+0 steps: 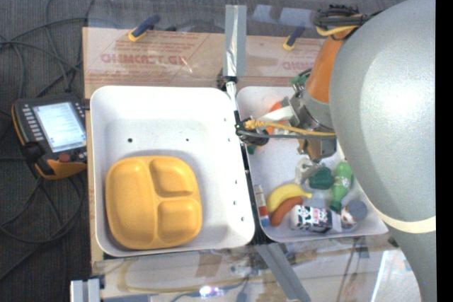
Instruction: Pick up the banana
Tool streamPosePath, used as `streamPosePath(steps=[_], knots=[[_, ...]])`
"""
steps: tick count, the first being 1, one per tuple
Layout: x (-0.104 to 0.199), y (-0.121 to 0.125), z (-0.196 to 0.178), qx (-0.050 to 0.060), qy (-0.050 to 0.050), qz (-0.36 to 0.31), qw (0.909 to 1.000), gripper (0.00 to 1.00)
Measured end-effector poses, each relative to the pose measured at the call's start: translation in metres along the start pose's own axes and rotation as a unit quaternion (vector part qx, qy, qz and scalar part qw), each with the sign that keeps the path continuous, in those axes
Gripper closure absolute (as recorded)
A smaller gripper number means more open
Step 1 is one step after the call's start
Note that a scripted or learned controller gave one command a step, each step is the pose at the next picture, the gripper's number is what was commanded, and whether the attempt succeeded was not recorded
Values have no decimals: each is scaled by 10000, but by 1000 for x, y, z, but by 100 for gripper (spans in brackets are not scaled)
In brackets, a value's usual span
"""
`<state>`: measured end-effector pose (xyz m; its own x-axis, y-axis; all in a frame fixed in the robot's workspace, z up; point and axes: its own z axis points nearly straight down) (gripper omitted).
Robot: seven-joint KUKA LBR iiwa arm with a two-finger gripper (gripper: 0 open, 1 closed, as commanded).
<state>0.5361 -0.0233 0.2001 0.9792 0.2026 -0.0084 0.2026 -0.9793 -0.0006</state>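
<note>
We see the tool (316, 152) low over the right bin, grip state indiscernible, curved yellow plastic banana (286, 194) just below-left of it, apart.

- The arm (386, 109) is big, round and smooth, like a fat grey tube.
- Its skin is light grey and a bit shiny, brighter at the top and darker down the side.
- A thin pale line curves across the grey shell at about 5 o'clock.
- An orange band (322, 78) sits at 9 o'clock on the grey part, just above the wrist.
- Under the band the wrist turns into dark metal pieces with small silver bits.
- The gripper (315, 148) is dark grey and blocky, and its small parts are too hard to make out.
</note>
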Motion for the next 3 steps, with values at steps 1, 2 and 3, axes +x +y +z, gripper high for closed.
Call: streamPosePath(steps=[1, 2, 3], knots=[[0, 1, -8, -17, -26, -17, 10000, 100], [0, 1, -8, -24, -28, -13, 10000, 0], [-63, 85, -74, -12, 19, 24, 10000, 0]])
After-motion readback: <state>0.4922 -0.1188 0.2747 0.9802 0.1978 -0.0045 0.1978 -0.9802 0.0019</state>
